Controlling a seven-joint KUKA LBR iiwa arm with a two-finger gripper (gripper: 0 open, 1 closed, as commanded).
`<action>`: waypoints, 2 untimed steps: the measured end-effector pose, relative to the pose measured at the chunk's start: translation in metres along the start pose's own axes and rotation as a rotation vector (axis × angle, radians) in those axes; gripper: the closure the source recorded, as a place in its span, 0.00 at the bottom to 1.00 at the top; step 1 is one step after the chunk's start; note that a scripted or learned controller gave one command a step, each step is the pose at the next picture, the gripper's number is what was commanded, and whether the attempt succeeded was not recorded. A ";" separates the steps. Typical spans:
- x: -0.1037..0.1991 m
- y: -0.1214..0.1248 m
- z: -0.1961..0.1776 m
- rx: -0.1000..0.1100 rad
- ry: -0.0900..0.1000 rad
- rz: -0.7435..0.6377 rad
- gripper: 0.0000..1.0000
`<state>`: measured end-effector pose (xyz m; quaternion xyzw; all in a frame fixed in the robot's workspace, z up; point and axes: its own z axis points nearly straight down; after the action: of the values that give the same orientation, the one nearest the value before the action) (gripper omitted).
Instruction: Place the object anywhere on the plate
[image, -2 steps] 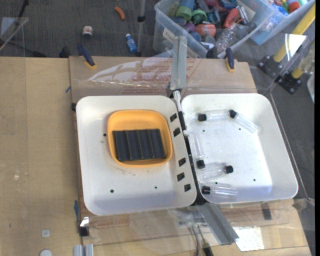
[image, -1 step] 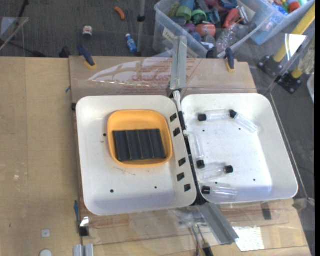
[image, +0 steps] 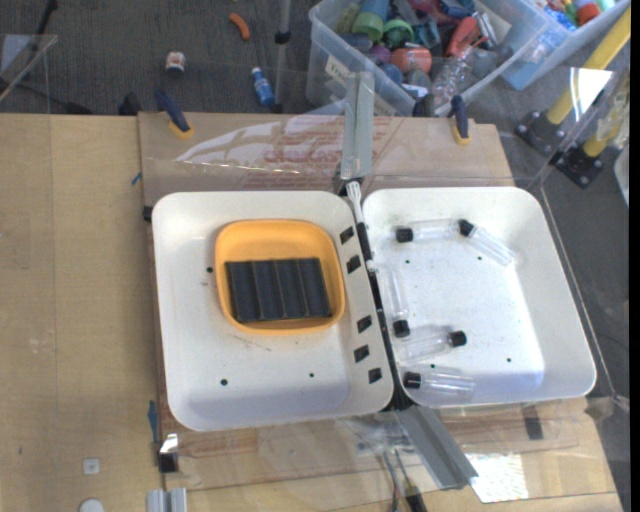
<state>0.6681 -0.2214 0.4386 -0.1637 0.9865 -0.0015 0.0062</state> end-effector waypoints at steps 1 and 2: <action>0.000 0.000 0.000 -0.001 -0.001 -0.394 1.00; 0.000 0.000 0.000 -0.001 -0.001 -0.546 1.00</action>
<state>0.6681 -0.2215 0.4387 -0.4235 0.9059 -0.0027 0.0061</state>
